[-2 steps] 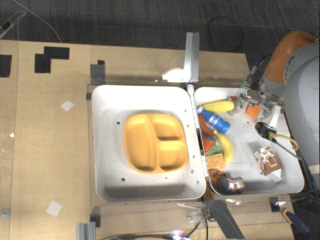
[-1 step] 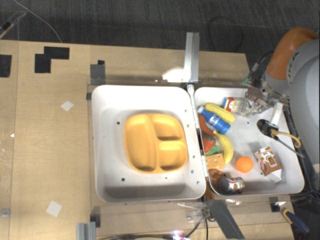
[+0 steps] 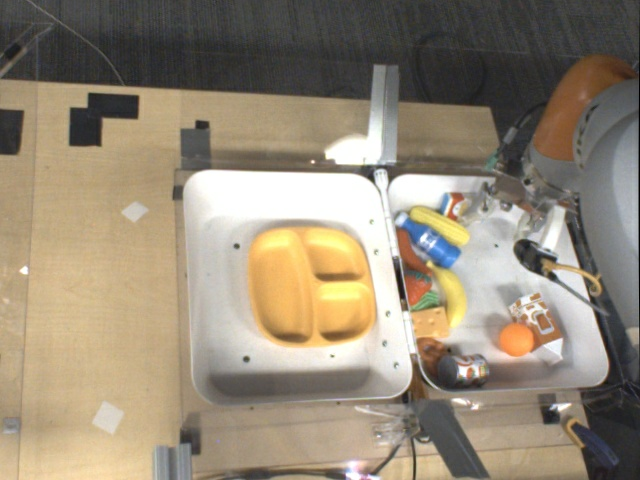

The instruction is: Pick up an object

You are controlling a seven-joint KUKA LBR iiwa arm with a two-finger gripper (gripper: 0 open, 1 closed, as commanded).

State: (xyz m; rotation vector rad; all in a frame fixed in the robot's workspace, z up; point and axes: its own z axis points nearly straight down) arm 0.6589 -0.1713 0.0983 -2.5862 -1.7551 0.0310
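camera view: banana [image 3: 452,294] lies lengthwise in the right bin [image 3: 590,368], tip toward the can [image 3: 460,370]; tool [image 3: 522,200] nearby, grip state unclear.

Pale wood bench [image 3: 100,298] on dark carpet

Dark grey floor [image 3: 250,18] runs behind the bench (black tape patches [image 3: 103,115] near its far left corner); a metal post [image 3: 384,113] stands upright mid-bench.
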